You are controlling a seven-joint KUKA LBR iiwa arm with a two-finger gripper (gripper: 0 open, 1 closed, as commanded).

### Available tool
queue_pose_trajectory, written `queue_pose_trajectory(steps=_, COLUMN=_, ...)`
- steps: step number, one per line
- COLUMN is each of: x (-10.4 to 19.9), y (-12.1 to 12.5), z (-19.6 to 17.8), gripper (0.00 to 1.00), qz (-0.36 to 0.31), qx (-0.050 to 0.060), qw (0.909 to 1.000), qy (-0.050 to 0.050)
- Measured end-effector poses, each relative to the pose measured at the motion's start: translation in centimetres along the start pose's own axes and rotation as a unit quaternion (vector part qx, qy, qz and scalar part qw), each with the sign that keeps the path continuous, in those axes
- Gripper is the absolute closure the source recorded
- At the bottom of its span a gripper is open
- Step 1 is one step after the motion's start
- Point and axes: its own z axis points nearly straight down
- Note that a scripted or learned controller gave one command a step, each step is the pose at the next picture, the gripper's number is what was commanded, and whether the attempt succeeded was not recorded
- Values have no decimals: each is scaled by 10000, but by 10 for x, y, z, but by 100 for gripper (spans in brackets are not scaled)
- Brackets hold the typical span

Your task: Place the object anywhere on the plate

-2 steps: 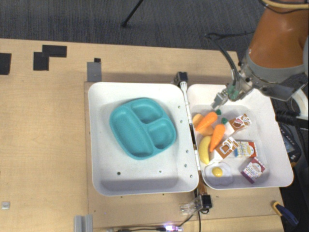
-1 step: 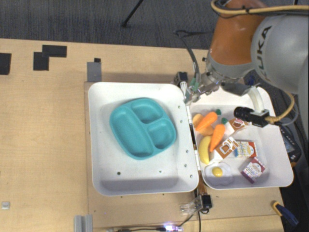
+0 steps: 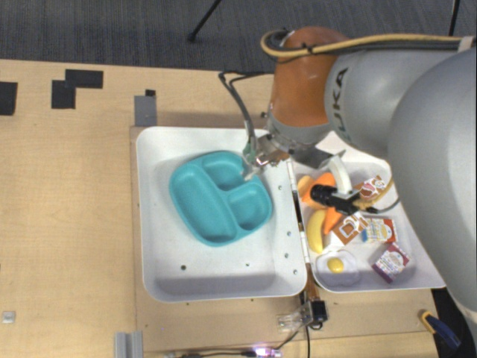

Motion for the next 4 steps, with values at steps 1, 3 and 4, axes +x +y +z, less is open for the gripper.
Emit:
queue_pose_trajectory(steps=1, x=60, y=-2, z=-19, gripper=100, qz=895, qx=-20, qw=9960, qy=-3)
queue_pose_trajectory(steps=3, x=90, y=50, z=86, gripper=100, qz=10, qx=-60, qw=10000, qy=-14)
queue_pose_trajectory(steps=4, x=107, y=43, z=89, gripper=100, qz=383, qx=-107, qw=9992, qy=-43)
